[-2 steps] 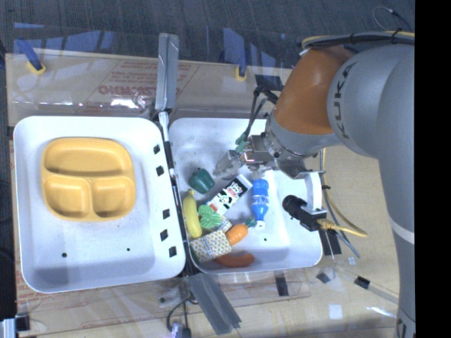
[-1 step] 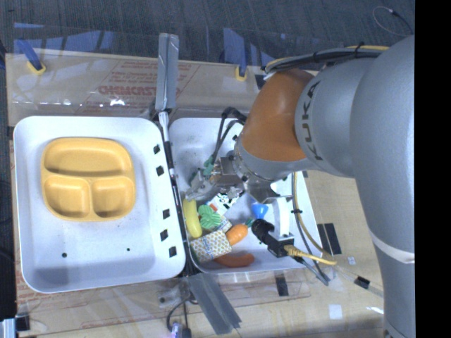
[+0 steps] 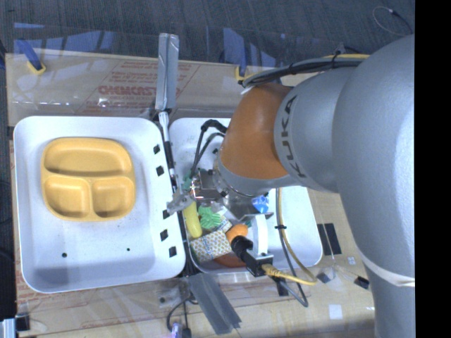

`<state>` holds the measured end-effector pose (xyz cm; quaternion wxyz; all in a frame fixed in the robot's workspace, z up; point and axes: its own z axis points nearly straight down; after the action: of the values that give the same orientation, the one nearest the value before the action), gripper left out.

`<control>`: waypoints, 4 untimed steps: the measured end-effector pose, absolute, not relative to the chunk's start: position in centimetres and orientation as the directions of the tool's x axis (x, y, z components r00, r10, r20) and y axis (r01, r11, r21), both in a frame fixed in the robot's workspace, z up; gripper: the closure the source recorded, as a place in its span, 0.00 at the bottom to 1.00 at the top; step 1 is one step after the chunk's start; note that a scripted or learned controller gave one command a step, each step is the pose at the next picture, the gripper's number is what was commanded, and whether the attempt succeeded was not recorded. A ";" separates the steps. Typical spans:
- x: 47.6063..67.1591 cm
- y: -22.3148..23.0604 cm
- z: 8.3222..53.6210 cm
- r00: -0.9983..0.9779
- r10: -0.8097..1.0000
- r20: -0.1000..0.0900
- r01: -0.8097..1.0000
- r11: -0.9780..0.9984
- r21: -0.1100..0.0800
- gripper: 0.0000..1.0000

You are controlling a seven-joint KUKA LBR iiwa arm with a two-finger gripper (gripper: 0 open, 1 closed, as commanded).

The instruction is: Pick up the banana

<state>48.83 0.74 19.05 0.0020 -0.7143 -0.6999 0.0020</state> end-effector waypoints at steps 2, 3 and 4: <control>47.6 -0.3 19.1 -0.054 0.999 0.001 0.999 0.054 -0.006 0.00; 47.6 -2.8 19.1 -0.075 0.997 0.001 0.997 0.075 -0.006 0.00; 47.8 6.5 16.0 -0.165 0.986 -0.016 0.986 0.165 0.001 0.00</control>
<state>47.85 6.54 15.95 -0.0067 -0.6462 -0.7631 0.0047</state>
